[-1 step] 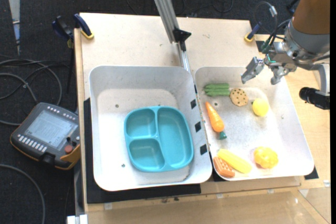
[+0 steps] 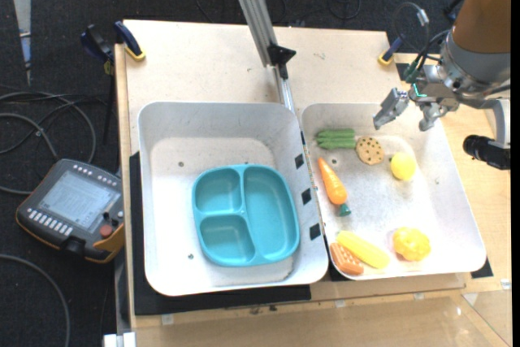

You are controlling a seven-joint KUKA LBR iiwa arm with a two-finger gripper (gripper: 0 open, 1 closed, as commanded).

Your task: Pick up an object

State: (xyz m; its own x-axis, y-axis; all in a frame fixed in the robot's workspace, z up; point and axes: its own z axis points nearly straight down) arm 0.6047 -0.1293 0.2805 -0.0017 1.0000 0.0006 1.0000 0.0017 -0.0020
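- Dark floor strewn with black cables surrounds a pale wooden counter (image 2: 211, 65), which fills the middle of the frame.
- Two shallow white bins sit side by side on the counter: the left bin (image 2: 162, 142) at frame centre-left and the right bin (image 2: 451, 199) at centre-right, their inner walls touching.
- A teal divided plate (image 2: 244, 214) with three compartments lies in the left bin, toward its lower right.
- In the right bin, near the upper wall, lies a green pea pod (image 2: 335, 138), with a round chocolate-chip cookie (image 2: 370, 149) just to its right.
- A yellow lemon (image 2: 402, 166) rests right of the cookie, close but apart from it.
- An orange carrot (image 2: 332, 183) with a green tip lies at a slant below the pea pod, near the bin's left wall.
- At the bin's lower edge, a yellow banana-like piece (image 2: 364, 249) lies touching an orange waffle-like piece (image 2: 346, 258) on its left.
- A lumpy yellow toy (image 2: 411, 244) sits to the right of those, apart from them.
- From the upper right of the frame the grey arm with its orange band (image 2: 486, 0) reaches in.
- Its tool (image 2: 408, 111) hangs over the upper edge of the right bin, above the cookie and lemon, with both fingers spread apart and nothing between them.
- A teach pendant (image 2: 71, 210) lies on the floor at the left of the frame.
- A grey metal pole (image 2: 252, 0) slants from the top of the frame down to the seam between the bins.
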